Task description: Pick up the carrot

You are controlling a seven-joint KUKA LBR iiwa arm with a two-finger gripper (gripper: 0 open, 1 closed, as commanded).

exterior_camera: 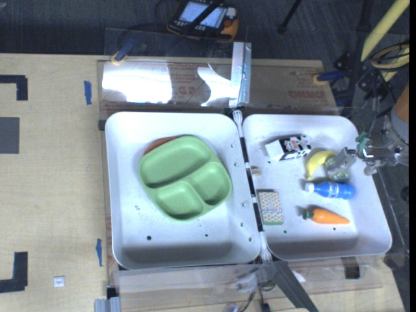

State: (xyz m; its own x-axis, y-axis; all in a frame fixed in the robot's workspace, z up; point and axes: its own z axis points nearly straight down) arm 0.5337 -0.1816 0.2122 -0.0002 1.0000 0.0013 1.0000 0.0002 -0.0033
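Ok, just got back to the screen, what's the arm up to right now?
The arm is reaching into the right bin, with its gripper over the banana and the blue bottle. The carrot it is meant to pick up lies untouched on the bin floor, nearer the front edge. The left bin holds a green divided plate.

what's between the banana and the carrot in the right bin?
In the camera view, the blue bottle lies on its side between the banana above it and the carrot below it.
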